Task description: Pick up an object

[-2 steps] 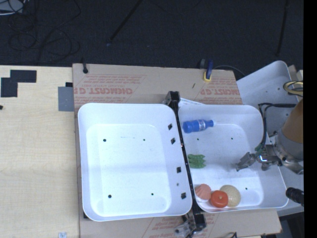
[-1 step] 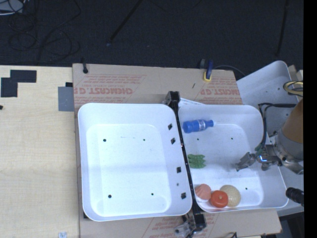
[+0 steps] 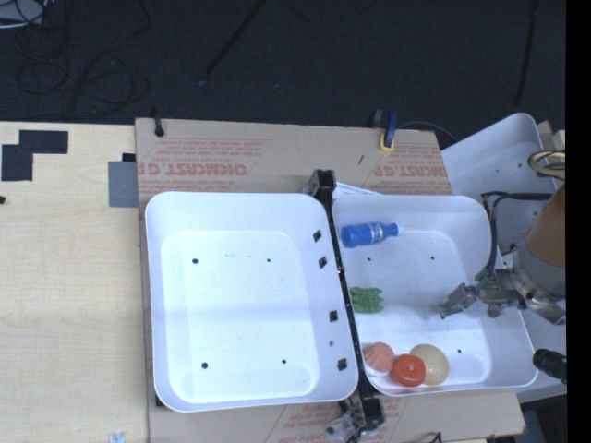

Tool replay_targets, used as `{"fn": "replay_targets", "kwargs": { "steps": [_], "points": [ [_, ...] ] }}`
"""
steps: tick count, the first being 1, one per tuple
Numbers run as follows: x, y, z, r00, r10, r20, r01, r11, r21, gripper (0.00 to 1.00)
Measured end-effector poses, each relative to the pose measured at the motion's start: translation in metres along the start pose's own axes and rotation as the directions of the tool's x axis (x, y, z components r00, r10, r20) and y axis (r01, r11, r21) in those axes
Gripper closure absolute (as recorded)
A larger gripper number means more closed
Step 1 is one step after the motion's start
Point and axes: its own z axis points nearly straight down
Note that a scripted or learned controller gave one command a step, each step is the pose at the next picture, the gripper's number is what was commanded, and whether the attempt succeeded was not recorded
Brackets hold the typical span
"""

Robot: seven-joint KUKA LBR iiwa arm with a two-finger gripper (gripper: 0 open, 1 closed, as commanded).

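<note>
bench (image 3: 65, 293): pale wood, cardboard (image 3: 277, 160) under two bins | floor (image 3: 277, 44): dark | gripper (image 3: 459, 301): spread, holding nothing

Glossy white plastic bins (image 3: 231, 212) on matt cardboard (image 3: 277, 155).

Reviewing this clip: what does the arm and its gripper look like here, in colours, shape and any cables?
The arm comes in at the right edge as a rounded grey body with an orange-brown band above the wrist. Beyond it sits a dark grey metal gripper with slim, angular fingers. Thin black cables loop around the wrist, and a black knob-like part sticks out lower down by the right bin's corner.
</note>
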Motion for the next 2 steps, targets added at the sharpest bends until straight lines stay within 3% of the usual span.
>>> {"fn": "replay_targets", "kwargs": {
  "steps": [2],
  "points": [
    [0.0000,0.0000,0.0000,1.000,0.000,0.000,0.000,1.000,0.000,0.00]
  ]
}}
